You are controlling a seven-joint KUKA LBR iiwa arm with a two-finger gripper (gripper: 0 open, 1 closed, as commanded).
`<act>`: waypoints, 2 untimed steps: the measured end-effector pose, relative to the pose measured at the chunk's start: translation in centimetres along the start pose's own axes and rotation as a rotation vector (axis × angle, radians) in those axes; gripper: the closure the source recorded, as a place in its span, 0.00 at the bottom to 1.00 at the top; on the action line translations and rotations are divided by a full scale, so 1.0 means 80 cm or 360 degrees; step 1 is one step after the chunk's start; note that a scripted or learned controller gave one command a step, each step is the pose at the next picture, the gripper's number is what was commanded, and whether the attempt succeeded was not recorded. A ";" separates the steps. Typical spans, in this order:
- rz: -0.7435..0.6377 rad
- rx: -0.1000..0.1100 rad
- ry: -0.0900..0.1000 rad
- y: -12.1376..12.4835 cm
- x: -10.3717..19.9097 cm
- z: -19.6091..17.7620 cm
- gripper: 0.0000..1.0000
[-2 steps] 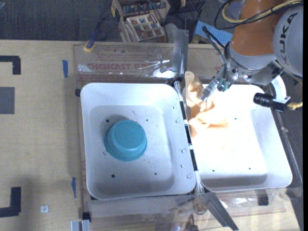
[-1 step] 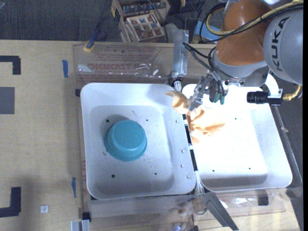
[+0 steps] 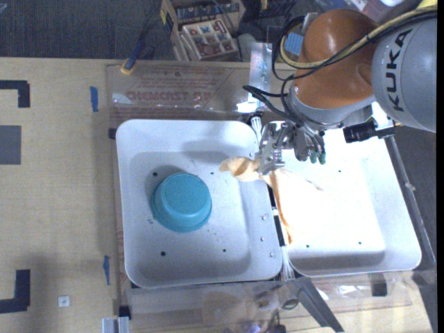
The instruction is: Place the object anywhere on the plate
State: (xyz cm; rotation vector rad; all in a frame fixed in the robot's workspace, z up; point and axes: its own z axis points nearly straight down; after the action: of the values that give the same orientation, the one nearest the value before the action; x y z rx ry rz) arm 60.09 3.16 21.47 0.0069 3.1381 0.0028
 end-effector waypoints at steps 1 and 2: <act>-0.0015 0.0000 0.0001 0.056 0.027 -0.017 1.00; -0.0014 0.0000 0.0002 0.118 0.044 -0.015 1.00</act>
State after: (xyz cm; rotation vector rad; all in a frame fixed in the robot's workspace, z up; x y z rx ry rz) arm 56.63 12.64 22.66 -0.0073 3.1392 0.0026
